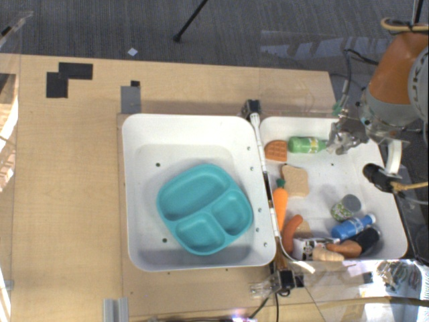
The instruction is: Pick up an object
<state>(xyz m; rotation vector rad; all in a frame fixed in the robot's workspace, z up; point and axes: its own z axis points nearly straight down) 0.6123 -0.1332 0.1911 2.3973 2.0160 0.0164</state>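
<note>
Landmark: right bin, smooth white plastic, shallow, rounded corners.
Green bottle: glossy cylinder, lying flat at the bin's far wall; long axis across the bin, one end directed at the gripper.
Gripper: metallic, seen just beside the bottle's right end; finger state cannot be told.
Teal plate: matte, three compartments, seated in the neighbouring bin.

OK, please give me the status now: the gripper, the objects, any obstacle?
Gripper over right bin, beside green bottle. Nothing seen held. Waffle left of bottle. Teal tray in left bin.
</note>
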